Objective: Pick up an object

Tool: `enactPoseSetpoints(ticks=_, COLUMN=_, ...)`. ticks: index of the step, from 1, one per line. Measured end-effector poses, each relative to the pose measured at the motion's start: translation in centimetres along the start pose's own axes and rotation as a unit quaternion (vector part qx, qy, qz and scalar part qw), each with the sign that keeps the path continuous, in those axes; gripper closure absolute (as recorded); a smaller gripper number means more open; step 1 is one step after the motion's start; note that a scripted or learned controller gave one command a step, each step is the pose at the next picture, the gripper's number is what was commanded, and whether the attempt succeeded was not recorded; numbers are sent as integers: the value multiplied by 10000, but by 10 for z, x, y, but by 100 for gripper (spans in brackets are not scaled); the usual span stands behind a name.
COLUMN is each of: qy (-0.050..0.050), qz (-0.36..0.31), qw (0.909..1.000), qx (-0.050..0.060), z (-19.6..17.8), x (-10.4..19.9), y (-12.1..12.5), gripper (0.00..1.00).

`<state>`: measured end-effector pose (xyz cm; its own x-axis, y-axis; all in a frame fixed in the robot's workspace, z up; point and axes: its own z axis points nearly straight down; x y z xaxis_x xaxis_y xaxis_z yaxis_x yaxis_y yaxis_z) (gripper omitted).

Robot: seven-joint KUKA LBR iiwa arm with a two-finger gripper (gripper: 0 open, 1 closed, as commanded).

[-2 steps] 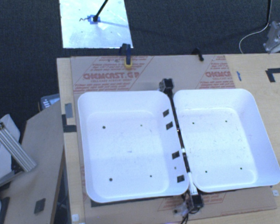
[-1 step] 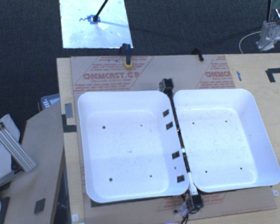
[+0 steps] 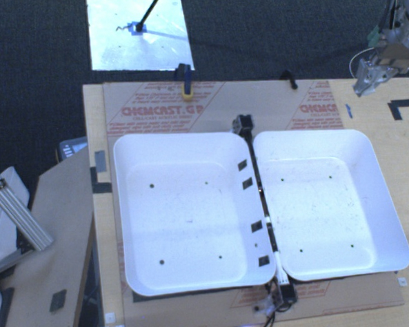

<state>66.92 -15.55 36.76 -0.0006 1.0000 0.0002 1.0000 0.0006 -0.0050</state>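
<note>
My gripper point(image 3: 373, 74) hangs at the top right of the camera view, over the bench beyond the far right corner of the right bin point(image 3: 369, 149). It is small and partly cut off by the frame edge, with cables above it. The left bin point(image 3: 127, 198) and the right bin lie side by side, joined along a dark hinge strip point(image 3: 260, 204). Their white floors show only a few small dark dots.
A shiny metal sheet point(image 3: 138, 32) lies on the dark floor at the far left. A small yellow and blue block point(image 3: 185, 84) stands behind the left bin. An aluminium rail point(image 3: 13, 205) leans at the left edge. Wires point(image 3: 275, 303) gather at the front.
</note>
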Motion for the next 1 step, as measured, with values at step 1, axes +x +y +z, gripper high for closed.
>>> enactPoseSetpoints(ticks=1, qy=-13, qz=-34, qw=9999, qx=-102, z=-114, x=33, y=-1, gripper=100)
